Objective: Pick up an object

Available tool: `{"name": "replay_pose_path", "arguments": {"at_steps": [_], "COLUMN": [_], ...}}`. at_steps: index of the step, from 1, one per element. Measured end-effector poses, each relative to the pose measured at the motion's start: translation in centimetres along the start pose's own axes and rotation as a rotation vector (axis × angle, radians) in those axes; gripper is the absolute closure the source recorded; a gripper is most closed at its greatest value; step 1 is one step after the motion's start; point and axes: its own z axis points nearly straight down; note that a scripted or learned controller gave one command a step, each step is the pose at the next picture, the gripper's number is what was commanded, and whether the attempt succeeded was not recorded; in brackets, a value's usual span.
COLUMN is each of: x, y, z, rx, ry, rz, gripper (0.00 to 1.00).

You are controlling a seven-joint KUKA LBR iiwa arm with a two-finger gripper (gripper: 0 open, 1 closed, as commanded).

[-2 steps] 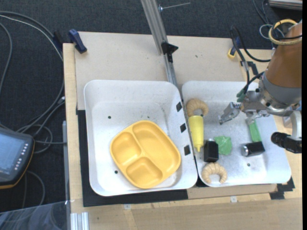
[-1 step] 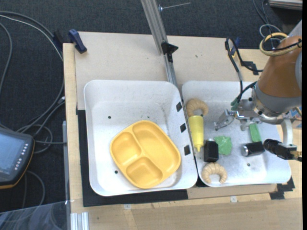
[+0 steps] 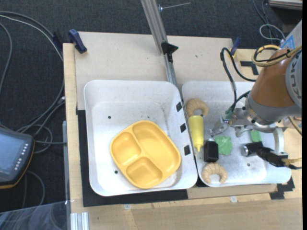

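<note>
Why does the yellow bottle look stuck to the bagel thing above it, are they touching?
Touching: the camera view shows the yellow bottle with its top end pressed against the bagel, no gap.

The grey arm (image 3: 276,87) runs off the right edge and covers part of a small green object (image 3: 255,136).

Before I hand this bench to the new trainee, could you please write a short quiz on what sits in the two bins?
1. True or false: the yellow tray lies in the left bin.
2. Which item lies nearest the camera-side wall of the right bin? A. yellow bottle B. lower croissant C. green item
3. Fill in: the black block lies between the bottle and the green ____.

Key: 1 true; 2 B; 3 item.
</note>
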Motion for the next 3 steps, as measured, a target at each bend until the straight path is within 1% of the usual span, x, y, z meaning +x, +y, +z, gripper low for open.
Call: {"name": "replay_pose_path", "arguments": {"at_steps": [1, 2, 3], "x": [0.1, 0.7, 0.8], "y": [0.2, 0.5, 0.6], "z": [-1.4, -7.6, -11.9], "rx": [-0.007, -0.015, -0.013], "ry": [0.000, -0.004, -0.004], "rz": [-0.002, -0.003, -0.003], "gripper": [1.00, 1.00, 1.00]}}
